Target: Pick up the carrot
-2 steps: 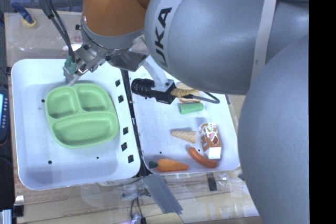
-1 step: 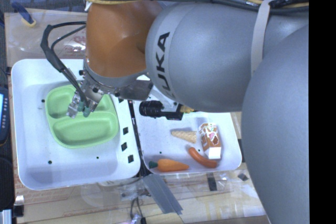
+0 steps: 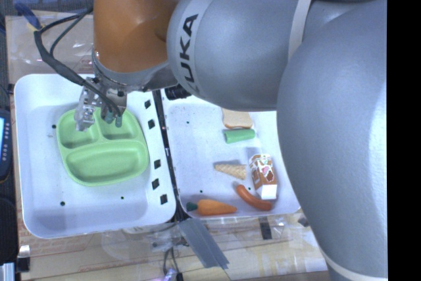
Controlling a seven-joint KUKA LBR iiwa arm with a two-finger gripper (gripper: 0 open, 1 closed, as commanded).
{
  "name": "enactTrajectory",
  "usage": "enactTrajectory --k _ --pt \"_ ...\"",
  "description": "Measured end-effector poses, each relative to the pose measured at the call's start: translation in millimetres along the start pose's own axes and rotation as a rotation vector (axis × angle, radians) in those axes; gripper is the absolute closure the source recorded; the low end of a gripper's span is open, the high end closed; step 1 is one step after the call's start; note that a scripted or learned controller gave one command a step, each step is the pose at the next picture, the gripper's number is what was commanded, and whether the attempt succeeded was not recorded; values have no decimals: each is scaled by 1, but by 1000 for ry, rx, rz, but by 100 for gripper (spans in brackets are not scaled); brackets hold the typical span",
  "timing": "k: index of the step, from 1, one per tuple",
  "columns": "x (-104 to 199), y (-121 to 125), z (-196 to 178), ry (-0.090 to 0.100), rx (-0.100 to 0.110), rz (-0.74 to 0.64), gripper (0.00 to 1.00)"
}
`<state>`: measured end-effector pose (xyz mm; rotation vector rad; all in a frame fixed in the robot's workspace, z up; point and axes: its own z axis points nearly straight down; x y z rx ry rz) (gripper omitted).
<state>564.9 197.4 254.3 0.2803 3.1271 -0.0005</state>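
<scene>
The carrot, orange with a green stub at its left end, lies near the front left corner of the right bin. My gripper hangs far from it, over the left bin, just above the upper compartments of a green divided plate. Its fingers point down and stand apart, with nothing between them.
In the right bin lie a bread slice, a green cylinder, a waffle cone, a small carton and a red sausage. The arm's bulky grey body covers the right side of the view.
</scene>
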Motion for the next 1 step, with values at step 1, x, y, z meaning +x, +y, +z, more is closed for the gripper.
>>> enactTrajectory --k 1 --pt "11 21 37 5 1 -351 100"
